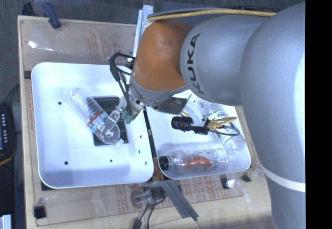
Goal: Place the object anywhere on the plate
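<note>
Bottle [91, 112] — long axis diagonal, upper-left to lower-right

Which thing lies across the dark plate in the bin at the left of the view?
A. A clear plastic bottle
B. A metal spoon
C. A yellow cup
A: a clear plastic bottle lies at a slant over the dark plate in the left bin, and the gripper is close beside it.
</note>
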Motion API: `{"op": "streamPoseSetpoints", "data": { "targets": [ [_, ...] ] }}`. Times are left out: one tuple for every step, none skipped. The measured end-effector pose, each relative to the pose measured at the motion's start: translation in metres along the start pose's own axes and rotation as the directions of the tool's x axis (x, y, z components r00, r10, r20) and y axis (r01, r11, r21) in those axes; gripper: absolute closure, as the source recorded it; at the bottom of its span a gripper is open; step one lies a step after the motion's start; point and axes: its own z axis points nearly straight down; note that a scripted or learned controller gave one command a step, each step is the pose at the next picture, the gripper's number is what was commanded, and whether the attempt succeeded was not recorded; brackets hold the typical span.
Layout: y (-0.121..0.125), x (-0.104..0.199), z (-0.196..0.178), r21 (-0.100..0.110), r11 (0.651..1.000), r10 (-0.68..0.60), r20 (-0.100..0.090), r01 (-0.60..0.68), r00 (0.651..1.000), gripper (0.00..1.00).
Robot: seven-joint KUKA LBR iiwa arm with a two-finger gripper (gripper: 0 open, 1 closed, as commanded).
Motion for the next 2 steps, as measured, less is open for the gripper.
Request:
{"op": "streamPoseSetpoints", "data": {
  "targets": [
    [0.012,0.005,-0.001,-0.003,0.995,-0.099,0.004,0.099,0.995,0.0],
    [0.046,0.016,0.063,0.001,0.956,-0.294,-0.001,0.294,0.956,0.0]
  ]
}}
